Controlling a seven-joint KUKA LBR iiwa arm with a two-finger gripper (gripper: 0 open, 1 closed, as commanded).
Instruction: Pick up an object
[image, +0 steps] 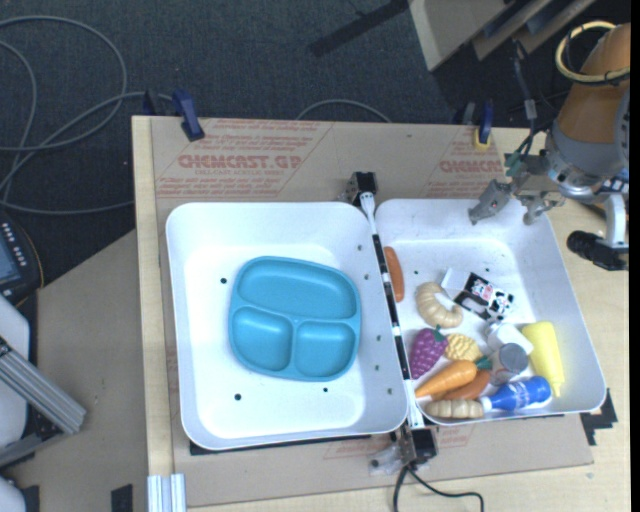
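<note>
My gripper (514, 203) hangs over the far edge of the right bin (560, 262), its two grey fingers spread apart with nothing between them. Below it, toward the bin's near half, lie toy foods: a sausage (394, 273), a croissant (438, 305), a black-and-white carton (484, 295), purple grapes (426, 350), corn (461, 347), a carrot (448, 378), a yellow wedge (545, 351), a grey can (511, 356) and a blue bottle (520, 393). The gripper is well apart from all of them.
The left bin (200, 340) holds a blue divided plate (294, 317). A black divider clip (363, 185) sits between the bins at the far side. Blue clamps (186, 113) hold the cardboard base. Cables lie on the floor beyond.
</note>
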